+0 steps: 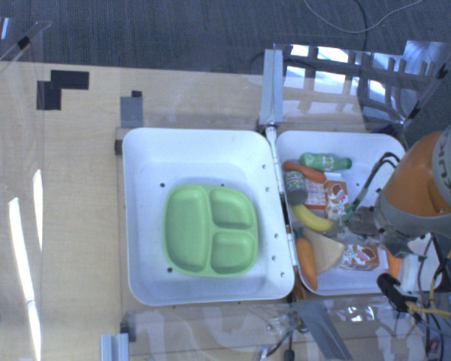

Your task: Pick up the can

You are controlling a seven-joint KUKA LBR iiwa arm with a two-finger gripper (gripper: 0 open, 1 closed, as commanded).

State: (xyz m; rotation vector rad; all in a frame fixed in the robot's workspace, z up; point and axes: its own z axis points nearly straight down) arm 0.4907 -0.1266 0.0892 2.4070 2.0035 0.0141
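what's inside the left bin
A green divided tray with three compartments lies on the floor of the left bin. Nothing rests on the tray, but whatever might lie beneath it is covered.

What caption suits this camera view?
Arm reaches over the right bin of cluttered items, can by its left wall; green tray in left bin.

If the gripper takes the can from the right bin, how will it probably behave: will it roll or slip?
The can lies on its side against the bin's left wall, so it may roll if nudged. Its round, probably smooth body could slip between two fingers. The carrot and banana beside it leave little room.
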